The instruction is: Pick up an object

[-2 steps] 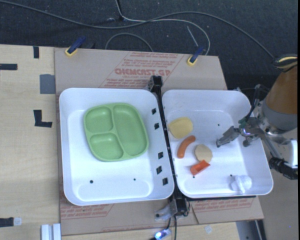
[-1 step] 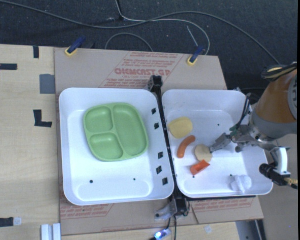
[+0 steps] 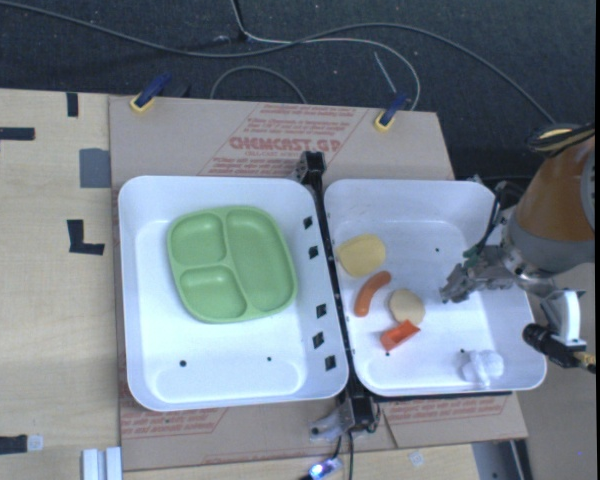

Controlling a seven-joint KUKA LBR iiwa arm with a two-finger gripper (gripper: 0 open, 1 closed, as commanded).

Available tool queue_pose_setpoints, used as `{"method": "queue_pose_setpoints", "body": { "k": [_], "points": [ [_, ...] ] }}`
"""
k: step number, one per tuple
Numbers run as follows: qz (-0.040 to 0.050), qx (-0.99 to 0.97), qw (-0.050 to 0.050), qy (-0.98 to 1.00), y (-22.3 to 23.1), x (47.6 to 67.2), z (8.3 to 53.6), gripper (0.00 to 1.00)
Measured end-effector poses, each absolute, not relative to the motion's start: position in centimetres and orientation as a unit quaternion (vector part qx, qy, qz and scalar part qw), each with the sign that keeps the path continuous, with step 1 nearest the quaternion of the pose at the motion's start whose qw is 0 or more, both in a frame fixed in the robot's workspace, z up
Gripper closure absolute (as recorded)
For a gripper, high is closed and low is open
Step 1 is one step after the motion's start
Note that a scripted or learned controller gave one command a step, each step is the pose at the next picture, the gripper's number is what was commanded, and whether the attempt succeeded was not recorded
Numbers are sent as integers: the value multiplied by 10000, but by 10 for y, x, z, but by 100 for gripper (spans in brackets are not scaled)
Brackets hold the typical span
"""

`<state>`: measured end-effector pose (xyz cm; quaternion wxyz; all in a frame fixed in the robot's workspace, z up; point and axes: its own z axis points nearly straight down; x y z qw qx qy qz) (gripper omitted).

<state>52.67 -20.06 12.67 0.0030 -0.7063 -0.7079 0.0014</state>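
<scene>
Sausage, orange-red, lies in the right bin, left of centre, just below the yellow round piece and just beside the tan piece; whether it touches either cannot be told; judged the most graspable candidate for the pick. Likely a light plastic toy food, stiff, smooth and somewhat slippery, not fragile; best taken across its narrow middle, the closing direction square to its length. Long axis runs diagonally, upper end toward the bin's far right, lower end toward the divider; slightly curved. Small red wedge sits just below the tan piece; white crumpled item near the bin's front right corner. Gripper hangs over the bin's right half, well apart from the sausage, holding nothing visible; spread or pressed together cannot be told. Green divided plate occupies the left bin.
</scene>
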Motion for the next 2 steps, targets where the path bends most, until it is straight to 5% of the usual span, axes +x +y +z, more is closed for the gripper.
{"method": "queue_pose_setpoints", "body": {
  "k": [2],
  "points": [
    [-5, -7063, -17, -7079, -198, 521, 231, 100]
  ]
}}
